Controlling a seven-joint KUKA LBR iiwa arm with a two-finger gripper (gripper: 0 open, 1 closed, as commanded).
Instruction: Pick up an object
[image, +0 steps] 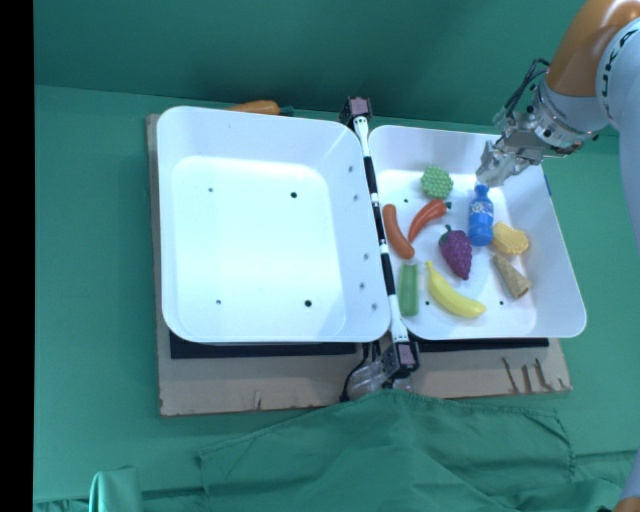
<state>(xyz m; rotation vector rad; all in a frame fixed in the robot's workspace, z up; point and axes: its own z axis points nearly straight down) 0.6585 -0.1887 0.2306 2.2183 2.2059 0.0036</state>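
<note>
Camera view: my jaws hang over the right bin, just above the cap of the blue bottle; spread or pressed together, I cannot tell. The bottle lies mid-bin between the red chili and a yellow piece, purple grapes just below. Banana nearer the front rim. Left bin alongside.
</note>
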